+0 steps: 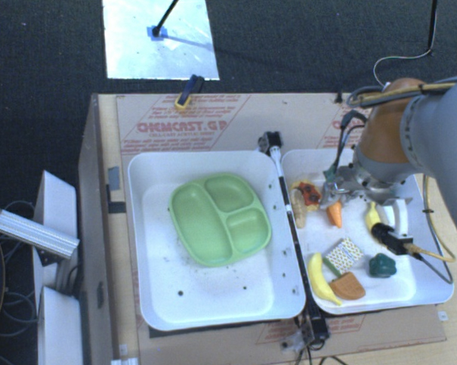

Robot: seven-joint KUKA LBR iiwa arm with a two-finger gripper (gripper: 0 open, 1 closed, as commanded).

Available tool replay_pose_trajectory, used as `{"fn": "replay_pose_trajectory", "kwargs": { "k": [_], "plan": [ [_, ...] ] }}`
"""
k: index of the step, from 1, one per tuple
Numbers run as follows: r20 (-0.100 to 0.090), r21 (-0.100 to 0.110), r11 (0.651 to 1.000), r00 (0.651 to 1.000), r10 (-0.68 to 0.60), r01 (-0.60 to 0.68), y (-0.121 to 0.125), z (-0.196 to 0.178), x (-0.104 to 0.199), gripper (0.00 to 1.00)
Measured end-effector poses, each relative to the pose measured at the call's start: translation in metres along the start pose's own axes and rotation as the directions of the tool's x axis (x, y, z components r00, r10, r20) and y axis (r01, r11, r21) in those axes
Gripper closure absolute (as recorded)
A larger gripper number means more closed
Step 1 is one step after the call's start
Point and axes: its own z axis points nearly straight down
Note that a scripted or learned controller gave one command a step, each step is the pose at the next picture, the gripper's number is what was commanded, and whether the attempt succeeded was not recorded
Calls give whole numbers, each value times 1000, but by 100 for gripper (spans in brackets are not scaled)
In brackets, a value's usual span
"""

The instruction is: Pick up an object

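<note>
camera view, one entry.

arm (pixel 430 131): grey, orange band, enters from 3 o'clock and bends down over the right bin (pixel 426 290). judged a descent toward the upper cluster of items, since the wrist hangs directly above them.

gripper (pixel 342 189): low in the right bin, just above the carrot (pixel 335 214); whether it is spread or closed cannot be told, and nothing is seen clamped in it.

left bin (pixel 152 242): holds one green tray (pixel 219 218), three compartments, lying flat and turned a little, toward 1 o'clock of the bin's middle. compartments bear nothing. a few dark specks on the bin floor.

right bin, contents:
- carrot, small, orange, near the bin's 11 o'clock, tip pointing to 6 o'clock; likeliest task thing, being nearest the gripper.
- red-orange item (pixel 308 193), just at 9 o'clock of the carrot; kind unclear.
- pale stick (pixel 298 207), against the left wall.
- banana (pixel 317 276), at 7 o'clock, curved along the wall.
- checked block (pixel 343 253), touching the banana's upper side.
- orange wedge (pixel 348 288), at 6 o'clock, overlapping the banana's lower end.
- dark green lump (pixel 382 265), at 5 o'clock.
- yellow piece (pixel 373 215), under the wrist, partly hidden.

items lie loose and scattered, as if tipped in; crowding near the carrot could spoil a clean grasp.
</note>
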Motion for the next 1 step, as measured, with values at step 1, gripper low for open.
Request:
{"fn": "replay_pose_trajectory", "kwargs": {
  "k": [1],
  "plan": [
    [-1,3,1000,1000,0,0,-19,-125,55,100]
  ]
}}
